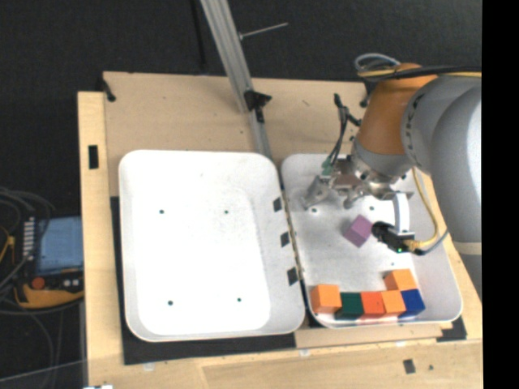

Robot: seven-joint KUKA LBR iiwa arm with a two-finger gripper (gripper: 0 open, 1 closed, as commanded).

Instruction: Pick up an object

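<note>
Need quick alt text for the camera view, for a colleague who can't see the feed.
The grey arm's pincer hangs over the right bin, close beside a purple block lying alone mid-bin. Orange, green and blue blocks cluster along that bin's near edge; the left bin sits alongside.

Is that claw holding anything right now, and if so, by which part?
It cannot be told. A purple block lies just under the claw in the right bin, but no grip shows.

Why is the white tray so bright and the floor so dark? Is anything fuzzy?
In the camera view, the left bin glares almost pure white; the floor around the bench stays nearly black; the grey arm looms large and soft-edged; the purple block looks slightly blurry.
</note>
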